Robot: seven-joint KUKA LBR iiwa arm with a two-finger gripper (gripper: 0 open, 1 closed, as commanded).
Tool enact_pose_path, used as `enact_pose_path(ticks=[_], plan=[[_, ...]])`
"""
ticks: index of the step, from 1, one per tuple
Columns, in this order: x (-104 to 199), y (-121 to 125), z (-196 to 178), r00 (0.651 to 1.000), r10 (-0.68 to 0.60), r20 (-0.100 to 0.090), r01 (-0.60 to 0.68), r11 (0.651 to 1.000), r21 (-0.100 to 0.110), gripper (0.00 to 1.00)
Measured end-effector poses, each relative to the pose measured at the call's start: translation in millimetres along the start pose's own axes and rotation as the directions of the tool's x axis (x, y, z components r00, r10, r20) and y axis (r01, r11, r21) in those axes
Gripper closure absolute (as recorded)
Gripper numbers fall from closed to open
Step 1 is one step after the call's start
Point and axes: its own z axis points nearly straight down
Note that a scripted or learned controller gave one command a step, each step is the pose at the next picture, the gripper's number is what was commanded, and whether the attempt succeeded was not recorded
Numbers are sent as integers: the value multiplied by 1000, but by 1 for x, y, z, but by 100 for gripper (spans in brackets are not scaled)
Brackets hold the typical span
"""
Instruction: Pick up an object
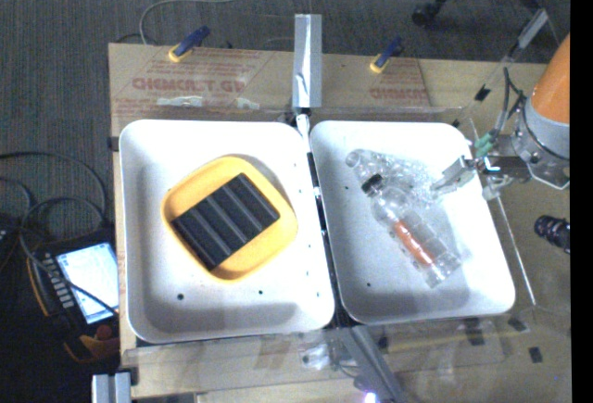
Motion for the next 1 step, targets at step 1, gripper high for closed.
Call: enact_pose_path(ticks=[1], plan=[[9,28,121,992,-127,-1,127,992,1,0]])
